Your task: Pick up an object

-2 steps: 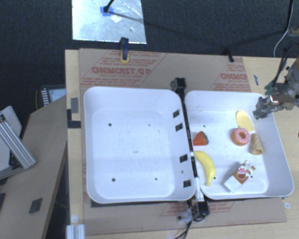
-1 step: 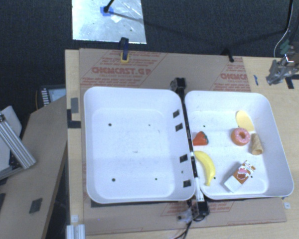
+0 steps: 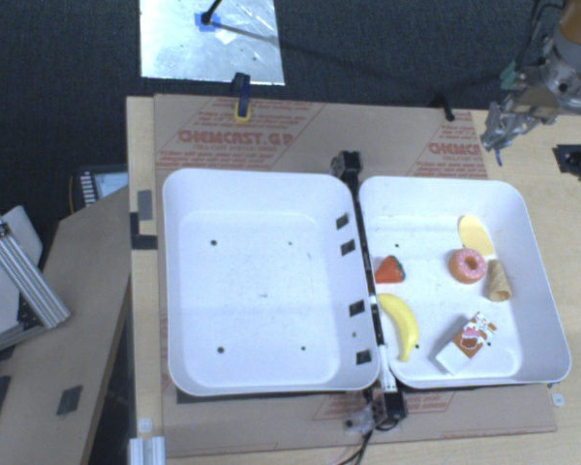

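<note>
Gripper (image 3: 494, 136) is hanging above the bench; you cannot tell its opening. Nothing is being grasped yet. Below it, your pink ring-shaped toy doughnut (image 3: 467, 265) is waiting for a descent.

Arm (image 3: 573, 27): grey metal body with rounded, ring-stepped wrist segments and an orange band showing at the picture's upper right corner, above the wrist. Cabling: thin dark cables run down the arm's left flank toward the end effector. End effector (image 3: 496, 136): small, pale grey and silver metal assembly with slim fingers at the arm's lower left tip, detail too small to read; whether the fingers are parted cannot be told.
</note>
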Robot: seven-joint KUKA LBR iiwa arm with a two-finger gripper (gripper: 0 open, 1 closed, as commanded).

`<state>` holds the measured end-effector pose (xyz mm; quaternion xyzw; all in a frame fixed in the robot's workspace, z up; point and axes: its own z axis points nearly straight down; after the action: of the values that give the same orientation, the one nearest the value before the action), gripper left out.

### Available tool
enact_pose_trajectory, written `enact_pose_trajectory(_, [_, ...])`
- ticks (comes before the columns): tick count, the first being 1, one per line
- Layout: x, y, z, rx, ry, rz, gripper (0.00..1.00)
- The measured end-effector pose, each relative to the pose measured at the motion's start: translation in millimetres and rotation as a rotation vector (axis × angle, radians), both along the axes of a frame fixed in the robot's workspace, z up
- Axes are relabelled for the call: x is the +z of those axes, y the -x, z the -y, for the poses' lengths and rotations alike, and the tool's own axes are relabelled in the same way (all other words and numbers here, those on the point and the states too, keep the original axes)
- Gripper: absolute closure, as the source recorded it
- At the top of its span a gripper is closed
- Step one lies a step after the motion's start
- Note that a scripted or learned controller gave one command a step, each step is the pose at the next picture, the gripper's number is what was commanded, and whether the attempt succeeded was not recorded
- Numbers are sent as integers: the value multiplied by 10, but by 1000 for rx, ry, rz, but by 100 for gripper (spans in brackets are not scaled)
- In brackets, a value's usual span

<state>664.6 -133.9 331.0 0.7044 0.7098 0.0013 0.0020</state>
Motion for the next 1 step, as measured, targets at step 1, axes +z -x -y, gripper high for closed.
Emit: enact_pose_trajectory(1, [655,-52,-500,2,-1,5,100])
